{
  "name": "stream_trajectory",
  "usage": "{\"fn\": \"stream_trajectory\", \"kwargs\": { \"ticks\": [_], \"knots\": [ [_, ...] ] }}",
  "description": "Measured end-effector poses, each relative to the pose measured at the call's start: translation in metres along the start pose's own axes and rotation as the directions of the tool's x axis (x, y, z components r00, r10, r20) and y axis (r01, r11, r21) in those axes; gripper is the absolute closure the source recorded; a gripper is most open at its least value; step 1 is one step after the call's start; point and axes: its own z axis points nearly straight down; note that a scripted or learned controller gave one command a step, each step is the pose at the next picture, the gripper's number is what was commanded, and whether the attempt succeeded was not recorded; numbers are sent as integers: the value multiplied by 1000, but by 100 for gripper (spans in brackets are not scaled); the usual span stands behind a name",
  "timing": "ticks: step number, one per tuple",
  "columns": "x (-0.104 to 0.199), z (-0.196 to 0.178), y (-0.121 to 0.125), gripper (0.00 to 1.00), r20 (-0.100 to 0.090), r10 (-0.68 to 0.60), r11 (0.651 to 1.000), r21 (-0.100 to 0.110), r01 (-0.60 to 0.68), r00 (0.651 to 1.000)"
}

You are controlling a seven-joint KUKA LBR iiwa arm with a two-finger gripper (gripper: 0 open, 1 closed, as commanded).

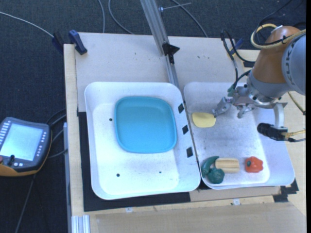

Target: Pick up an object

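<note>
1. We found the gripper (230,108) over the right bin (279,144), its fingers spread apart with nothing between them.
2. We noted a yellow piece (203,120) lying on that bin's floor just beside the fingertips, at the left wall.
3. We recorded a green item (213,170), a tan block (227,165) and a red pepper (253,164) along the near edge.
4. We saw a blue plate (146,124) in the left bin (102,125).

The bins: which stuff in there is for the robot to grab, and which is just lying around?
For the job:
pincer
yellow piece
green vegetable
tan block
red pepper
right bin

Just lying about:
blue plate in the left bin
handheld screen
blue clamp
floor cables
</note>
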Motion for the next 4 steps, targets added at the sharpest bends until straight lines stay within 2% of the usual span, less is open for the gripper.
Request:
{"fn": "stream_trajectory", "kwargs": {
  "ticks": [1,2,3,4],
  "knots": [
    [0,-14,2,100,1,0,1000,-6,0,1000],
    [5,-67,-6,100,1,0,1000,-10,0,1000],
    [5,-84,-5,100,1,0,1000,-7,0,1000],
    [63,-81,-4,100,-1,-4,1000,-5,4,1000]
  ]
}}
